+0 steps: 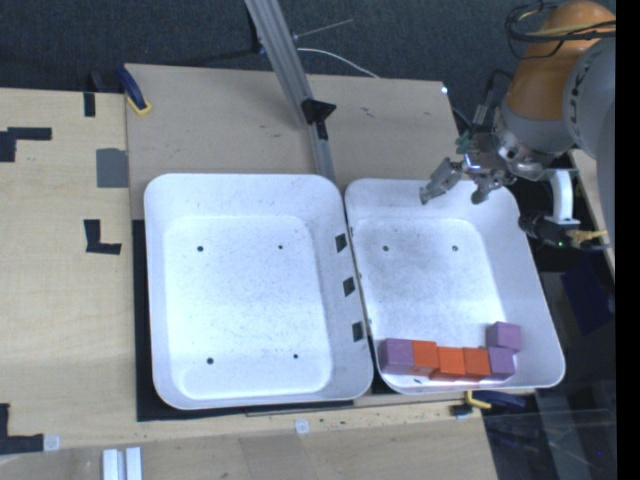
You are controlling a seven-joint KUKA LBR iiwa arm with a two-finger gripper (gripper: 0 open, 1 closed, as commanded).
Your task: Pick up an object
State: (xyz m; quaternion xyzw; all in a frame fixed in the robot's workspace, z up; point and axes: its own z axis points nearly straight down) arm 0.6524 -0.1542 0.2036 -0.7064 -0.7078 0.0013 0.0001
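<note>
We look down from one fixed camera above the bench (60, 268), at a slant. Both white bins (160, 268) sit mid-frame, the arm (550, 78) entering from our right.

Purple blocks (502, 349), orange blocks (452, 360), white bins (160, 268).

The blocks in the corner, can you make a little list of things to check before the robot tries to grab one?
1. Blocks found: ok. Purple and orange blocks lie along the near wall of the right bin.
2. Jaws open: ok. The gripper has its fingers spread apart.
3. Nothing held already: ok. There is nothing between the fingers.
4. Gripper over the blocks: not ok. It hangs at the bin's far edge, well away from them.
5. Room around a block: not ok. They sit packed together against the wall.
6. Which block is loosest: cannot tell.
</note>
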